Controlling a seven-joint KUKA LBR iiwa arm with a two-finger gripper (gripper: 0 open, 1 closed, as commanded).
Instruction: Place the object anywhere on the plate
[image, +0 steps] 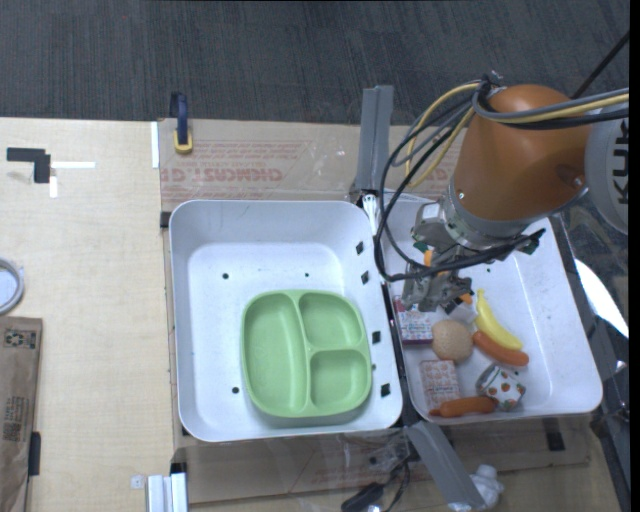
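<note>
Over right bin (560, 330): tool (436, 292) low near banana (492, 318); whether parted or clamped, cannot tell.

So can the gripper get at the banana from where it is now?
Probably yes. The gripper hangs in the right bin just left of the banana, whose top is uncovered.
</note>
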